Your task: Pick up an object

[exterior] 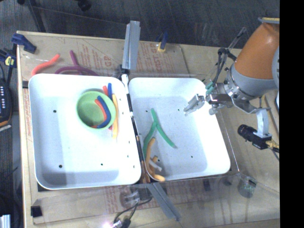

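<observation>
One fixed camera hangs above the tabletop (pixel 190 56) and looks down at a slant, far enough back to take in both white bins: the left bin (pixel 47 141) toward 9 o'clock, the right bin (pixel 199 146) just past centre. Dark floor shows along 12 o'clock. The grey-and-orange arm (pixel 256 56) enters from 3 o'clock.
</observation>
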Robot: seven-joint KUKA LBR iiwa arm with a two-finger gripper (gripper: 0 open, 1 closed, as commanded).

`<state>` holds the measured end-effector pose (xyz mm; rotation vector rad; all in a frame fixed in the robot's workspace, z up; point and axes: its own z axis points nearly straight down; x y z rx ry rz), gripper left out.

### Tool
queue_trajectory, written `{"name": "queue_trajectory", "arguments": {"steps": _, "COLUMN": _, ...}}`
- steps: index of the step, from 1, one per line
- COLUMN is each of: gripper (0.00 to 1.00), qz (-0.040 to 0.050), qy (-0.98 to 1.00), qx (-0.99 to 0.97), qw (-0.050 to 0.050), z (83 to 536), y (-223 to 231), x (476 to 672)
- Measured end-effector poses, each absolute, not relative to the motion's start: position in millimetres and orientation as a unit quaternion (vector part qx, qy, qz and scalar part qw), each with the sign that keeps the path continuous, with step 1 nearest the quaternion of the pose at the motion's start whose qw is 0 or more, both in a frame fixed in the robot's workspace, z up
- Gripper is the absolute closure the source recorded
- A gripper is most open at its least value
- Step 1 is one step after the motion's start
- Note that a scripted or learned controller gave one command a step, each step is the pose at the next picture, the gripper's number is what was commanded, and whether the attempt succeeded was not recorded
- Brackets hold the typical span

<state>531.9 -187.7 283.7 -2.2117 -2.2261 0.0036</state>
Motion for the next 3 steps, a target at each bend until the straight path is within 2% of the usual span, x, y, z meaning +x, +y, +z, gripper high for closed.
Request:
{"name": "queue_trajectory", "arguments": {"steps": 1, "gripper": 0.00, "qz": 0.0010, "qy": -0.703, "qx": -0.712, "qw": 0.001, "z": 101.5, "y": -134.5, "x": 529.1}}
{"name": "queue_trajectory", "arguments": {"steps": 2, "gripper": 1.00, "qz": 0.0029, "qy": -0.705, "qx": -0.710, "qw": 0.002, "z": 110.9, "y": -135.1, "x": 528.5}}
{"name": "queue_trajectory", "arguments": {"steps": 3, "gripper": 1.00, "qz": 0.0003, "qy": -0.769, "qx": -0.639, "qw": 0.000, "z": 251.3, "y": -111.7, "x": 536.1}}
